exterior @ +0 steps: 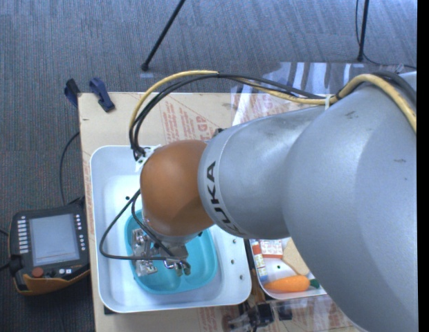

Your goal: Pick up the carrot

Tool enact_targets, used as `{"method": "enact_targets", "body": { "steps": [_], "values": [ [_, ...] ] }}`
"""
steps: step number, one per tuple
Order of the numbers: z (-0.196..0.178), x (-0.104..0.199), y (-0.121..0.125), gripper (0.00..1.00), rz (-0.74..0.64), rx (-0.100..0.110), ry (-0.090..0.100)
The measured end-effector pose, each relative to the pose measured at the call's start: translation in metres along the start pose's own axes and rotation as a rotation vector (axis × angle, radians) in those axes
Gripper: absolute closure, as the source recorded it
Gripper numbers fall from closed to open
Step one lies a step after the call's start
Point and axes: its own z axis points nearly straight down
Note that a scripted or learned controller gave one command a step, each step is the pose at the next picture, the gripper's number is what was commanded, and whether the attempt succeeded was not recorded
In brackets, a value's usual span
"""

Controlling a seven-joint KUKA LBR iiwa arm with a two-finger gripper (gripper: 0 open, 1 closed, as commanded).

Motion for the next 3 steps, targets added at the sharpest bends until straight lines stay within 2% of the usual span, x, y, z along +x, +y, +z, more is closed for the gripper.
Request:
{"method": "enact_targets", "body": {
  "steps": [1,2,3],
  "values": [
    [0.028,0.000,0.003,1.00,0.260,-0.004,-0.006],
    [0.029,0.008,0.004,1.00,0.692,-0.003,-0.002],
    [-0.158,0.030,-0.098,1.00,0.635,-0.010,-0.005]
  ]
}}
